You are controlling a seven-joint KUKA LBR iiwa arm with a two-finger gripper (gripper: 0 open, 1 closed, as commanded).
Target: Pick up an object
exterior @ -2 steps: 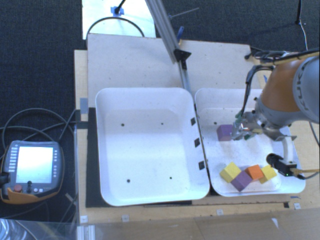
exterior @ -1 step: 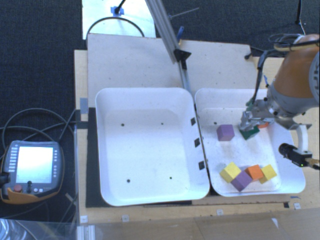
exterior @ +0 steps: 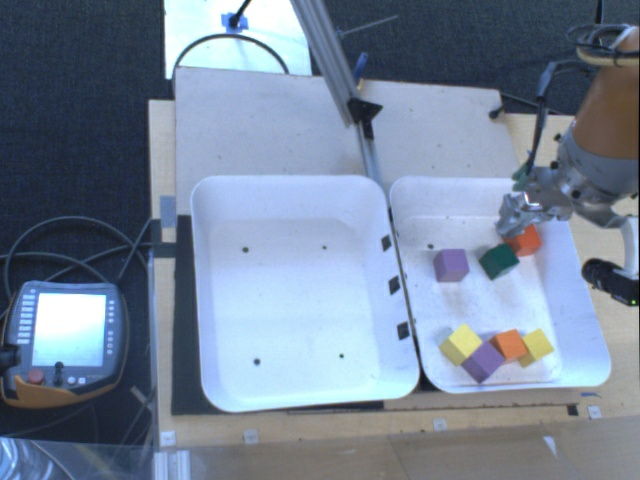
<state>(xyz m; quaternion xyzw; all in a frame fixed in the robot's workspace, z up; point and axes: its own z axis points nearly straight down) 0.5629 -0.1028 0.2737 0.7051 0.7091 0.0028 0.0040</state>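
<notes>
Seven blocks are sitting in the right bin [exterior: 575, 298]; end effector [exterior: 515, 218] is hovering over the orange block [exterior: 526, 240], grip state unclear, nothing lifted.

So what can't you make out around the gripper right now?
- Gripper fingers, camera view: too small and blurred to tell their state.
- Orange block: partly covered by the gripper, so contact or grasp is unclear.
- Arm: cut off by the right edge.
- Low cluster: the purple block overlaps the yellow block, hiding part of it.
</notes>
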